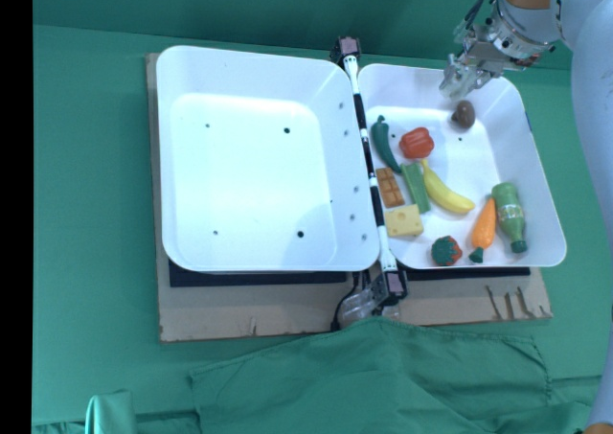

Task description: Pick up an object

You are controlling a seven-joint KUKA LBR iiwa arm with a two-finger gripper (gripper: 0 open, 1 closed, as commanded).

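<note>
Looking down on the desk (96,231) from my remote station: two white bins sit side by side on a brown board (239,317). The left bin (182,68) has bare white floor with a few small dark dots. The right bin (536,183) holds all the toy food.

Arm (584,1) enters from the desk's right edge at the far corner. The pincer (464,78) hangs over the far rim of the right bin, fingers pointing down, with nothing between them. From this angle I cannot tell whether the fingers are spread wide or drawn narrow.

Contents of the right bin, far edge to near edge:
- brown round item (464,114), just beside and below the pincer tips, lying on the bin floor, not in the grip. Nearest candidate for the pick.
- red pepper (417,142), toward the bin's middle.
- dark green chilli (384,143), next to the divider between the bins.
- brown waffle-like block (390,186), near the divider.
- green stalk piece (416,187), touching or almost touching the banana (445,193).
- yellow cheese wedge (404,221), near the divider.
- orange carrot (484,227), lying slantwise beside the green bottle (510,216) at the bin's right side.
- strawberry-like red and green piece (445,250), at the near edge.

A black and white striped bar (369,169) runs along the seam between the bins. Green cloth (383,379) is bunched at the desk's near edge.
</note>
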